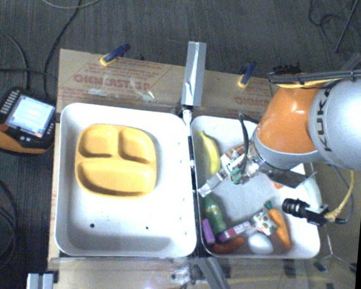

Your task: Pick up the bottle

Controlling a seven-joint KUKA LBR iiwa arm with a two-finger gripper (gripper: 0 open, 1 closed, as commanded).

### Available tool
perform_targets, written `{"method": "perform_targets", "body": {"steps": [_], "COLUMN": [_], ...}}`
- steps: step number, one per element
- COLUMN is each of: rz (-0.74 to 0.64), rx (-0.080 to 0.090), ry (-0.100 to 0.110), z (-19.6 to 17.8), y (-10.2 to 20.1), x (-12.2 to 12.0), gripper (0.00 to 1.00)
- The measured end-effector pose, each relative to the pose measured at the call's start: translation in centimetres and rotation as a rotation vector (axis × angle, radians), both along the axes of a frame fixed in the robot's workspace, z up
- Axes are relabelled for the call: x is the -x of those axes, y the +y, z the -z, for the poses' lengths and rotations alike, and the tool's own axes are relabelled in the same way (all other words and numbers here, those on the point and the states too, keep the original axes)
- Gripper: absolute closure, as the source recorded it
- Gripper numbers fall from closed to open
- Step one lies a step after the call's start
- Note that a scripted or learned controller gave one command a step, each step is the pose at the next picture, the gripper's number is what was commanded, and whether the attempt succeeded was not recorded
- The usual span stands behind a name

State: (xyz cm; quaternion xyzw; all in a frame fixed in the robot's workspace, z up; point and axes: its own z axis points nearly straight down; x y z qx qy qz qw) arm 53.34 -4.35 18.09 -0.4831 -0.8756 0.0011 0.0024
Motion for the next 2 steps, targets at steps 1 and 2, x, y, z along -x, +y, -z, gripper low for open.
{"method": "perform_targets", "body": {"steps": [1, 2], "rz": [0.01, 0.462], "rx": [0.001, 0.001], "ry": [-0.013, -0.012], "z": [9.3, 9.3], "y": [-7.9, -10.3], "x": [4.7, -2.1], "gripper": [0.0, 0.0]}}
